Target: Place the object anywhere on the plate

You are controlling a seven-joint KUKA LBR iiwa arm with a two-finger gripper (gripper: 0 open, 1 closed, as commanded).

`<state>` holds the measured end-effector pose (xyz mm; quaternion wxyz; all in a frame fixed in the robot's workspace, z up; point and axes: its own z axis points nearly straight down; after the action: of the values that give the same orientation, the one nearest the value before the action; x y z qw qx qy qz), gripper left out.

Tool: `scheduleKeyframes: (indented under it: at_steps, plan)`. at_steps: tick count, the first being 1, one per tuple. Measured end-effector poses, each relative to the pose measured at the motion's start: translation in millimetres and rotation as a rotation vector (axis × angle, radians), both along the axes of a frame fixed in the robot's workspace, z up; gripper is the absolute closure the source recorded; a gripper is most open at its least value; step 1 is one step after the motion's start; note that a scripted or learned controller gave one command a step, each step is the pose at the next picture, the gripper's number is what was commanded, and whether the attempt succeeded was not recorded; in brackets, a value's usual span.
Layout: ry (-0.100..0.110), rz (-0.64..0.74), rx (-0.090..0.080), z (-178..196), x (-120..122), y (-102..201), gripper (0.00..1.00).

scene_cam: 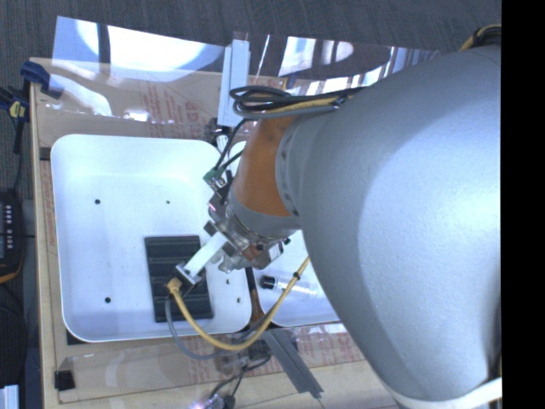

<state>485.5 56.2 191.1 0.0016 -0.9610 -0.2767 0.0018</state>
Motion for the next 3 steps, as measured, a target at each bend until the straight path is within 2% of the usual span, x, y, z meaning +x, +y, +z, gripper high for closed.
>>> scheduleKeyframes:
  at_steps: [1, 2, 3]
  plan:
    - [0.000, 0.235, 0.000, -0.4, 39.0, 27.3, 1.00]
    - [0.003, 0.158, -0.001, -77.8, 90.1, 52.0, 1.00]
    - [0.000, 0.284, 0.000, 0.4, 65.8, -17.4, 1.00]
